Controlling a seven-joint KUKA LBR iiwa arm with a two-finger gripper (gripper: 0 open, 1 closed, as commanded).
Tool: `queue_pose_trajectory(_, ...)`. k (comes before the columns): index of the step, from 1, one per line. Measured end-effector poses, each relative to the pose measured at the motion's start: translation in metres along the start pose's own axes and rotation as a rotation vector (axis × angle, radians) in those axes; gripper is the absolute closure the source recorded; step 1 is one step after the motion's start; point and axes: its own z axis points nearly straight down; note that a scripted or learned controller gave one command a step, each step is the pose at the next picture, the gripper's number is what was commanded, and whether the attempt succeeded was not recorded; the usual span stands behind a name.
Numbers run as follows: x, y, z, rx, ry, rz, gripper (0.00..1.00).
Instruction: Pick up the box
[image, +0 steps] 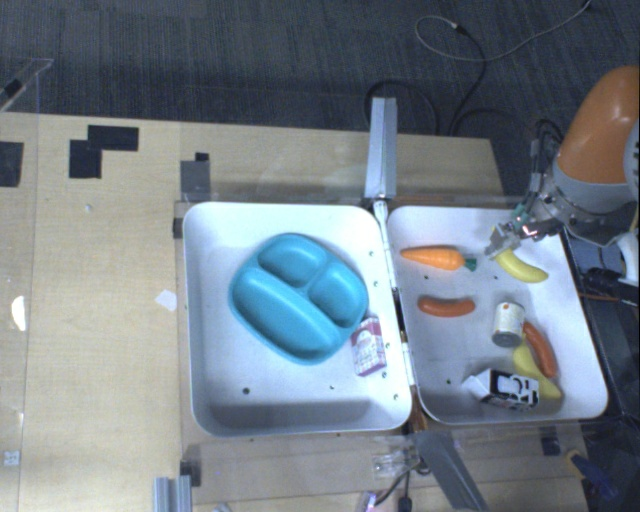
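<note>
The hand (508, 236) hung over the far right part of the right white bin (590, 395), at the end of the grey arm with its orange band (598, 130) reaching in from the right. Whether its fingers were spread or pressed together could not be told at this size and angle; nothing was visibly caught between them.

Just beside the hand, on the near right, lay a yellow banana-shaped toy (522, 266). To the hand's left lay an orange carrot with a green tip (434, 258), and nearer than that a reddish-brown sausage (446, 306). Further toward the near side stood a small silver-grey can (509, 322), with a second reddish sausage (540, 348) lying slantwise across a yellow piece (530, 365) to its right. At the near edge of that bin sat a small black-and-white carton (510, 389).

In the left white bin (200, 330) lay a blue divided plastic plate (297, 296), filling its middle. The small box with a pink and white label (369, 346) lay just beside the plate's near right edge, close against the wall between the bins, well apart from the hand.

Both bins rested on the pale wooden bench (90, 300).
</note>
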Motion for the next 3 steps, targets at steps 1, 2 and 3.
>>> queue_pose_trajectory(1, -0.056, 0.023, -0.062, -0.004, -0.004, 0.055, 1.00)
queue_pose_trajectory(2, -0.031, 0.031, -0.013, -0.002, -0.002, -0.105, 1.00)
queue_pose_trajectory(3, -0.031, 0.031, -0.014, -0.003, -0.002, -0.105, 0.00)
